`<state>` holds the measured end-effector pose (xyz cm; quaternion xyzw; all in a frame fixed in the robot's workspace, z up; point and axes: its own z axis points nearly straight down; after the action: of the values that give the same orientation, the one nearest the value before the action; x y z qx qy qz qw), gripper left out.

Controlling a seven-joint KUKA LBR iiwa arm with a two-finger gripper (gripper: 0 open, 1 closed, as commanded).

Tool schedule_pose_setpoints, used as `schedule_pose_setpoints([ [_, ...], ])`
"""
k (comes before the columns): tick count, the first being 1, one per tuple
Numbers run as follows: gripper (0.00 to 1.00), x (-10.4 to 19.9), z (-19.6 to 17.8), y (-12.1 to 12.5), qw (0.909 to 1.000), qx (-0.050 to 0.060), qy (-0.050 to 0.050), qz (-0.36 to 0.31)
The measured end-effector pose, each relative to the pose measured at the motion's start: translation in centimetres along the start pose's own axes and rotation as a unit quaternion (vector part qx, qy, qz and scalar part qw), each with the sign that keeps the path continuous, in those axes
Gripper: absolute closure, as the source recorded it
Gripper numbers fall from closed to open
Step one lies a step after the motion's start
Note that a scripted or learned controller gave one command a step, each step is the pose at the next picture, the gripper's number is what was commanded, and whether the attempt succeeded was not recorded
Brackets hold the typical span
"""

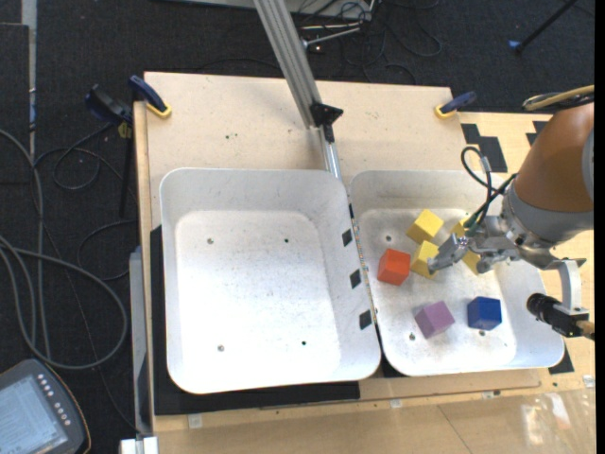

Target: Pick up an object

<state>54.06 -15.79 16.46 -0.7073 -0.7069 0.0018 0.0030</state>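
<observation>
**Where the blocks crowd, reaching in low**

Because the cluster sits at the far side of the right bin (529, 359), comes in from the right with the gripper (442, 258) low and right against the small yellow block (424, 251), probably the target. Cannot tell whether apart or closed on it: too blurred. Hemmed by the upper yellow block (427, 225) just behind and the orange block (394, 267) just beside, so little room to close cleanly. Purple block (435, 318) and blue block (484, 313) nearer the front, apart and likely easier picks.
</observation>
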Motion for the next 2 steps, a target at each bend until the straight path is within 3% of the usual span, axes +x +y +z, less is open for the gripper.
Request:
schedule_pose_setpoints([
  [1, 0.00, -0.6, 5.8, 0.6, 1.0000, -0.001, 0.000, 0.000],
  [2, 0.00, -0.6, 7.0, 0.6, 1.0000, -0.003, -0.001, 0.000],
])
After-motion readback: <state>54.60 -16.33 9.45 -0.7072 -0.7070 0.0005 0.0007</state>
